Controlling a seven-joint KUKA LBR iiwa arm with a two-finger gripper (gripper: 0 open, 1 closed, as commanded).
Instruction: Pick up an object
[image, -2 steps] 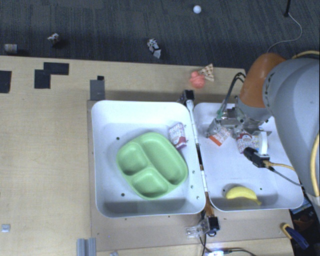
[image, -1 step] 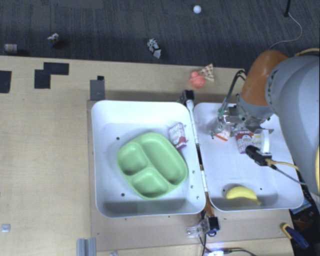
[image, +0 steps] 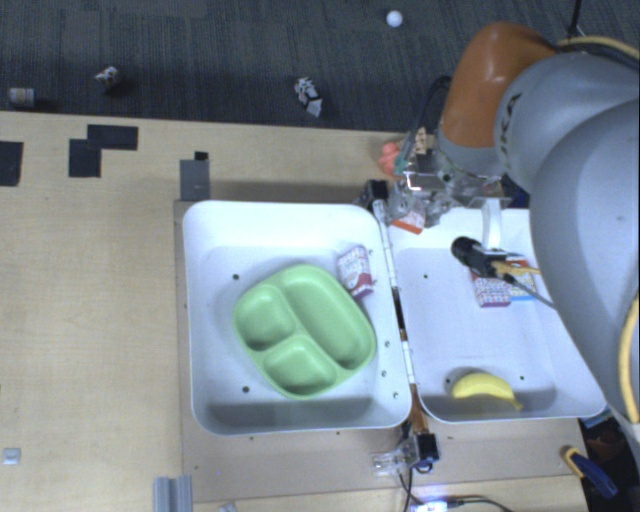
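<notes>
Grey arm (image: 570, 130), jaws low over the right bin's (image: 450, 330) far left corner.

The tool (image: 412, 205) hangs over the bins' (image: 400, 312) shared far edge. A packet (image: 355, 268) lies near it, a banana (image: 482, 387) well apart.

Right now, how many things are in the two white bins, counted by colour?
Green: 1, the green plastic divided plate.
Yellow: 1, the yellow banana.
Red and white: 1, the small crinkly red-and-white packet.
Pink: 1, the small flat pink patterned card.
Total: 4.
</notes>
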